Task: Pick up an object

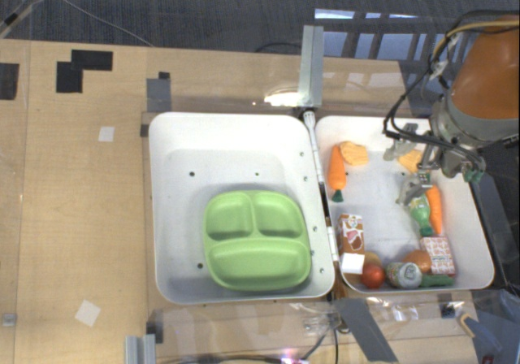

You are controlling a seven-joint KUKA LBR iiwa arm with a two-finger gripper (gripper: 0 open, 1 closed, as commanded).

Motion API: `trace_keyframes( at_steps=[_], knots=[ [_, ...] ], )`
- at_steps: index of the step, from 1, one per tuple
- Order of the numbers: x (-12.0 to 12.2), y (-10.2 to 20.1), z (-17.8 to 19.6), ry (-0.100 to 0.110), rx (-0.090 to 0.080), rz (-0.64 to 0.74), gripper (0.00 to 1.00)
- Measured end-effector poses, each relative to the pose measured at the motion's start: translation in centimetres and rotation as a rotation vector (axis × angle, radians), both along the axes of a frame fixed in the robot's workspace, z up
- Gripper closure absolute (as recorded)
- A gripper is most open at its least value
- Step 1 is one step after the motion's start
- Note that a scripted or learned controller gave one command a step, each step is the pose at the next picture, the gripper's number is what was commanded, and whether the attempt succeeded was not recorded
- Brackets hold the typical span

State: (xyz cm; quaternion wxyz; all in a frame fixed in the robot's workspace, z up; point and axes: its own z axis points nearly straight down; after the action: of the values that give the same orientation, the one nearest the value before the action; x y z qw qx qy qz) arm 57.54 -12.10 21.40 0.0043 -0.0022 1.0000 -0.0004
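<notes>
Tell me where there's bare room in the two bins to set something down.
Left bin: bare floor behind the green divided plate and along its left wall. Right bin: an open patch mid-floor, between the carrot and the gripper. Its front edge is crowded: carton, tomato, can, box.

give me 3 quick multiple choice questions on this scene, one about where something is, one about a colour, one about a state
1. Where does the divided plate lie?
A. in the left bin
B. in the right bin
C. on the bench outside the bins

2. What colour is that plate?
A. red
B. green
C. blue

3. How does the plate sit?
A. leaning on a bin wall
B. flipped over
C. flat, compartments facing up

Answers:
1 A, the divided plate rests on the floor of the left bin, while the toy foods fill the right bin.
2 B, it is light green all over.
3 C, its three compartments show from above.
</notes>
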Motion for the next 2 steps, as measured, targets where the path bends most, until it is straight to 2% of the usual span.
trace_keyframes(
  at_steps=[1, 2],
  knots=[
    [1.38, -5.36, -11.92, 0.001, -0.001, 0.072, 0.0],
    [2.19, -5.37, -12.48, -0.004, -0.003, 0.106, 0.0]
  ],
)
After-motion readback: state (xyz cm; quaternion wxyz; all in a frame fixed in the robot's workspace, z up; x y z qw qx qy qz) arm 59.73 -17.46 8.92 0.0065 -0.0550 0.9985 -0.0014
